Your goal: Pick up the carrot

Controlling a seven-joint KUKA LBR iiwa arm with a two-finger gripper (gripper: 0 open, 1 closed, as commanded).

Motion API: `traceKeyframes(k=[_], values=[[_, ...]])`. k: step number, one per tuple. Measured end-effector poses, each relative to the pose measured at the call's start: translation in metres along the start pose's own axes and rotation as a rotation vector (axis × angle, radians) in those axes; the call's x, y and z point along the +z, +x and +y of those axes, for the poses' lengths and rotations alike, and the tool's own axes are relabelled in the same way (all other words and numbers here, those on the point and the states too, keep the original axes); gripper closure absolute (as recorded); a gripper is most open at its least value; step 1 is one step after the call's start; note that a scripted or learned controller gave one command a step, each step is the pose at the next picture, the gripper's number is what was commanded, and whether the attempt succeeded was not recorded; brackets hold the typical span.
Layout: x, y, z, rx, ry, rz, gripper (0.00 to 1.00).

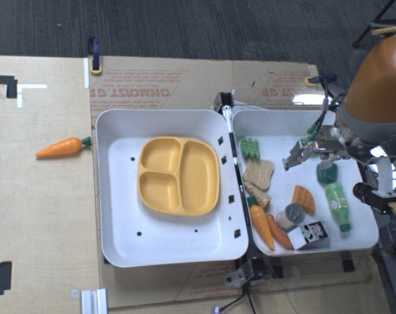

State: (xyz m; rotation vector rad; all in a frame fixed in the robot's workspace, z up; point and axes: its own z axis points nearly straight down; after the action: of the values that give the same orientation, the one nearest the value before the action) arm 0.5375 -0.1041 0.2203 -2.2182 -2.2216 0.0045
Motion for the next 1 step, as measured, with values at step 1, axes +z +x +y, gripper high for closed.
traceKeyframes(k=[1], values=[[0.0524, -0.0149, -0.0314, -0.027, -0.001, 0.000, 0.00]])
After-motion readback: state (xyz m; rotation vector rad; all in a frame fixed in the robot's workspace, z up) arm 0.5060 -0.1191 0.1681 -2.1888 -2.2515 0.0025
